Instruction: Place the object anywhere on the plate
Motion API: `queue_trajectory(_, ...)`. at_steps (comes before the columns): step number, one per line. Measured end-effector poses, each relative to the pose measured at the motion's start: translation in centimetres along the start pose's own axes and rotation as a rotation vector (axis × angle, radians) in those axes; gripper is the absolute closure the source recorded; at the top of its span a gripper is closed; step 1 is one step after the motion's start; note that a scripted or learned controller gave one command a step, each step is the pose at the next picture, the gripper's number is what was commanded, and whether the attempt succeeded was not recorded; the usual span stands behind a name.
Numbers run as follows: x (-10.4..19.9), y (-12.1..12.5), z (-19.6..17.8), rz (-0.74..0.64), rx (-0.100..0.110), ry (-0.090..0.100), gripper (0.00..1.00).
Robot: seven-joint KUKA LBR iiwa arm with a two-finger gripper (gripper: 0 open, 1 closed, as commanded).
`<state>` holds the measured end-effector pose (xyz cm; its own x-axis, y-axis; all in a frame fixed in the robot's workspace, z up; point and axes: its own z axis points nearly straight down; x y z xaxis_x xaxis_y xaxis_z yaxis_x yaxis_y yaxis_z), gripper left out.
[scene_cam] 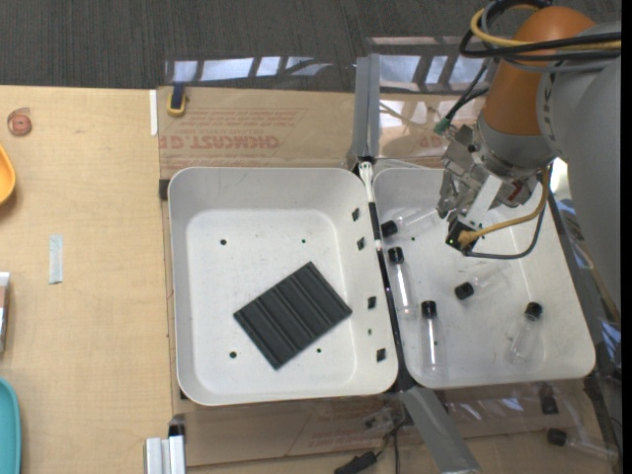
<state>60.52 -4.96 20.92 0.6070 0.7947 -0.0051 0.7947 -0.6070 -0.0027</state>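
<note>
Overhead, the grey-and-orange arm [533, 77] reached into the right-hand bin [583, 358], with its tool [452, 205] over the bin's far part, close to the divide between the two bins. Whether the tool was spread or closed could not be told from this angle. Five clear, black-capped vials lay scattered on that bin's floor. The first vial [388, 229] lay just beside the tool, on the side toward the neighbouring bin. A second vial [396, 258] lay along the divide, slightly nearer the camera. A third vial [462, 290] lay near the tool on its camera side, and a fourth vial [429, 310] and a fifth vial [533, 311] lay farther off toward the near wall. The dark ribbed plate [292, 314] lay askew in the left-hand bin [183, 265], well apart from the tool and across the divide. Both bins stood on the table [89, 314].
</note>
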Motion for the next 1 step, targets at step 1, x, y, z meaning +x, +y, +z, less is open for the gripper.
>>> queue_trajectory(1, 2.69, -3.46, 0.59, -0.124, 0.001, 0.000, 1.00)
